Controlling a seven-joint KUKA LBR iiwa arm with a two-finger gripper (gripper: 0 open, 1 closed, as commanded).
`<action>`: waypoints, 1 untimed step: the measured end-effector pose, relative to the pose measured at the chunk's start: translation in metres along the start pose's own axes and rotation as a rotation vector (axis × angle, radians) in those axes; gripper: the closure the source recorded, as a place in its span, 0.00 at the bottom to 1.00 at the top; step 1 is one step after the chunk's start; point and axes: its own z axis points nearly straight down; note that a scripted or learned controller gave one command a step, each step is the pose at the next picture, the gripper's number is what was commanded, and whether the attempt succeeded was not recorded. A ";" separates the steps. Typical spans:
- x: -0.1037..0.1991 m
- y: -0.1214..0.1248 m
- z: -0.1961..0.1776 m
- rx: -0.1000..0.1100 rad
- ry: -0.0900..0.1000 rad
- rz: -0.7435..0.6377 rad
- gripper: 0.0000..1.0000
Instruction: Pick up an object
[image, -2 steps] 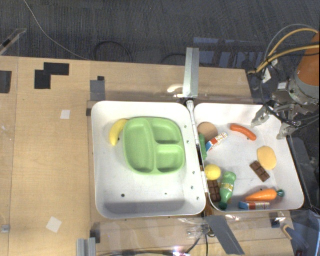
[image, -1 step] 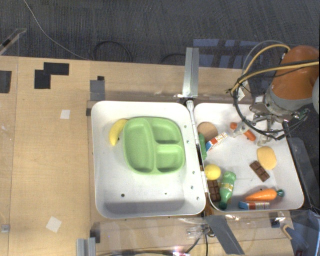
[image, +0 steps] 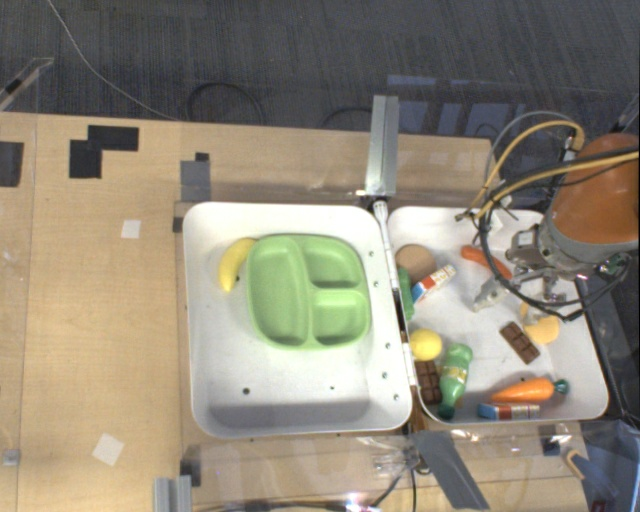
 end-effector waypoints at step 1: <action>0.004 -0.010 0.000 0.002 0.000 -0.052 0.00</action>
